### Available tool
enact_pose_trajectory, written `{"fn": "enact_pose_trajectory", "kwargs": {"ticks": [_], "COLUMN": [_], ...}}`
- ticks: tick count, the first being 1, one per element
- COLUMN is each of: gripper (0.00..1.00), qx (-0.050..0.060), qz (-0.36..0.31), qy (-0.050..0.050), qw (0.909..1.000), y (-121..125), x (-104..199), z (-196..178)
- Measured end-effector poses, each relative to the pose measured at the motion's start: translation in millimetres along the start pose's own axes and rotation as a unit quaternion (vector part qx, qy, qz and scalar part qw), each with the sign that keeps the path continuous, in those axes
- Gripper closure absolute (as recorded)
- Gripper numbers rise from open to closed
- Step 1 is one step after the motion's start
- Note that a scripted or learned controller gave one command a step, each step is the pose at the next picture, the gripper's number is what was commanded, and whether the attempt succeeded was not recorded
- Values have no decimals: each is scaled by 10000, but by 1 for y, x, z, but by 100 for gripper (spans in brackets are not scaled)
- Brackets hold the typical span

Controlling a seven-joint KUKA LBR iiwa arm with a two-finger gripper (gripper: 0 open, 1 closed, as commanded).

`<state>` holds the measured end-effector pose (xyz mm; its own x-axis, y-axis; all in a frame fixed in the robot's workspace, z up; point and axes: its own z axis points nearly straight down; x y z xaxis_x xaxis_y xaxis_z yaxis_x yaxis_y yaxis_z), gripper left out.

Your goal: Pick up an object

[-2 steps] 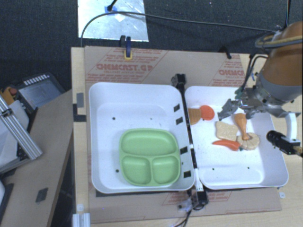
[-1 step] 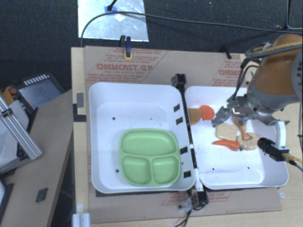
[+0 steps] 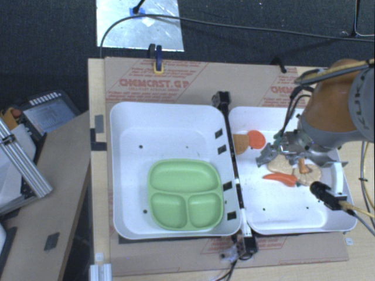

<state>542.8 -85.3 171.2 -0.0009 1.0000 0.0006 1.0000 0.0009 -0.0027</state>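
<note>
Objects lie in both bins, and none of them is lifted. At the far left, the left bin [image 3: 133,132] holds one thing: a green plate [image 3: 184,193] with three wells, flat on the floor toward the near right corner and close to the wall shared with the next bin. Both bins sit on a cardboard sheet [image 3: 176,81] that covers the bench.

Across the shared wall, the right bin [image 3: 281,211] has its things gathered in the far half. A tan piece [image 3: 240,143] lies just beside the shared wall, with a red disc [image 3: 256,138] touching its right side. Right of these, the gripper [image 3: 267,157] hangs low over the bin floor, pointing left and down; from this angle I cannot tell whether it is spread or pressed together, and nothing is seen pinched in it. Just below it a carrot [image 3: 280,179] lies on the floor, lengthwise across the bin, beside a beige slice [image 3: 280,166] that is partly hidden under the gripper. Further right, the arm [image 3: 334,110] reaches in over the bin's far right corner
</note>
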Motion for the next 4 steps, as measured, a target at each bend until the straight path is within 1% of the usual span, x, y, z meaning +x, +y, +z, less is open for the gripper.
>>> {"fn": "enact_pose_trajectory", "kwargs": {"ticks": [1, 2, 3, 4], "gripper": [0, 100, 100, 100], "qx": [6, -25, -45, -58], "qz": [2, -3, -11, -20], "qy": [1, -5, -6, -7], "qw": [10000, 10000, 10000, 10000], "y": [0, 2, -6, -2], "x": [-2, -3, 0, 7], "z": [63, 49, -5, -67]}}
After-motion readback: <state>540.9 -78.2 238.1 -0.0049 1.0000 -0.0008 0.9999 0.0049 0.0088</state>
